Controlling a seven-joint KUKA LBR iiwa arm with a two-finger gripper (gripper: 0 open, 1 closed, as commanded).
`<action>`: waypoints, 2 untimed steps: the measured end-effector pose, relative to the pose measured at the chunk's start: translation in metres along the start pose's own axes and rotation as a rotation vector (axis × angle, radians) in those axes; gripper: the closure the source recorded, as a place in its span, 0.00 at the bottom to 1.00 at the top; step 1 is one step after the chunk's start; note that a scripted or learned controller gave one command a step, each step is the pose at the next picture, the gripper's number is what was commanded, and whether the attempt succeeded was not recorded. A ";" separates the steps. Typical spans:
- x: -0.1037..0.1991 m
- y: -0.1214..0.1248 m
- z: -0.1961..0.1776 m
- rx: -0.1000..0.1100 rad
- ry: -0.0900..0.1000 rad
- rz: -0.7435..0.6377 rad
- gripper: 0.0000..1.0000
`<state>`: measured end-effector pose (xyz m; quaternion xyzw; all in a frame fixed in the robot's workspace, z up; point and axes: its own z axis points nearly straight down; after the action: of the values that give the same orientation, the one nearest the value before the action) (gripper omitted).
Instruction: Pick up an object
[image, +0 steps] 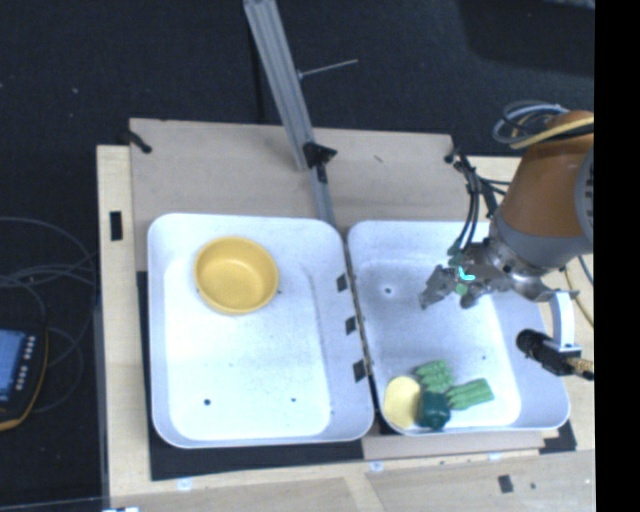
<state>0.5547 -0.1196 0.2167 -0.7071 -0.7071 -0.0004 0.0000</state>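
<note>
Nearest the camera, along the front edge of the worktop (250, 480), a small cluster of objects is seen in the front-left corner of the right-hand bin (500, 410): a pale yellow rounded piece (402, 400), a dark teal item (434, 410) touching it, and a green toy-like piece (455, 385) lying just beside and partly over them. Any of these could serve as the object to be picked; none is seen lifted.

Further back in the camera view, a yellow bowl (237, 275) is seen upright in the left-hand bin (250, 400), towards its rear-left corner and well apart from the cluster.

The end effector (445, 285) is placed over the middle of the right-hand bin, towards that bin's rear, clear of the cluster. Whether its grasping parts are apart or together cannot be told from this view; nothing is seen held by it.

The task is judged to be at an early stage. No object has been gripped or raised, and all the objects rest on the bin floors. What is left is judged to be the whole pick: the end effector must be brought over a chosen object, lowered, closed on it and raised.
</note>
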 end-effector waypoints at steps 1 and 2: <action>0.000 0.000 0.000 0.000 0.000 0.000 0.00; 0.003 -0.010 0.051 0.004 -0.001 0.001 0.00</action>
<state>0.5445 -0.1170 0.1658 -0.7074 -0.7068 0.0012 0.0012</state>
